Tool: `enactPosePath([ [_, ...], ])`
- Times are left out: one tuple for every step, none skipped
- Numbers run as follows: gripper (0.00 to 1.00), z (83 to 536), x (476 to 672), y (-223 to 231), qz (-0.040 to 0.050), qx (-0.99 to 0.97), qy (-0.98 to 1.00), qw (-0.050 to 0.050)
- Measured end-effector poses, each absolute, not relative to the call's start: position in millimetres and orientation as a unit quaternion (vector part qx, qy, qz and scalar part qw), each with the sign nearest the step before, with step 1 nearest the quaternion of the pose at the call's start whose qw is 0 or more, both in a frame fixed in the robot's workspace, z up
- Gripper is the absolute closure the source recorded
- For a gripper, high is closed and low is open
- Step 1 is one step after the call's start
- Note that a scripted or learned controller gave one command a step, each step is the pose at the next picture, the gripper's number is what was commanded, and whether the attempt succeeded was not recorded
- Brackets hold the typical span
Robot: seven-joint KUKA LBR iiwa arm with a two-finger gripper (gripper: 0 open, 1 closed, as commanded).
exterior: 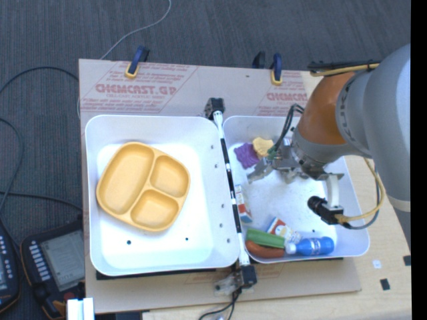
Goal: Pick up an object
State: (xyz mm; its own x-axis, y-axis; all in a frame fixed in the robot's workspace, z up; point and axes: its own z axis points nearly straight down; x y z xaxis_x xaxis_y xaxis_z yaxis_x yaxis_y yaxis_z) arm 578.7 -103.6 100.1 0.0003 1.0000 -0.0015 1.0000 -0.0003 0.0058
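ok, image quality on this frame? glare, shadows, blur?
Camera view: even, soft light; the left bin and right bin read bright white without losing the yellow tray. Faint shadow under the arm. Arm's near edge looks soft; small items by the end effector are hard to resolve.

Yellow divided plate (143, 186) in the white left bin (93, 179); over right, purple scrap (245, 155), green stick (265, 238), blue bottle (312, 247), orange-banded grey arm (353, 119).

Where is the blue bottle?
In the camera view, the blue bottle lies in the right bin, by its near edge, beside the green thing.
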Motion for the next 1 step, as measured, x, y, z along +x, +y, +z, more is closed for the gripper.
enactPosePath([
  [0.0,88.4,518.9,-109.8,0.0027,0.707,0.707,0.005],
])
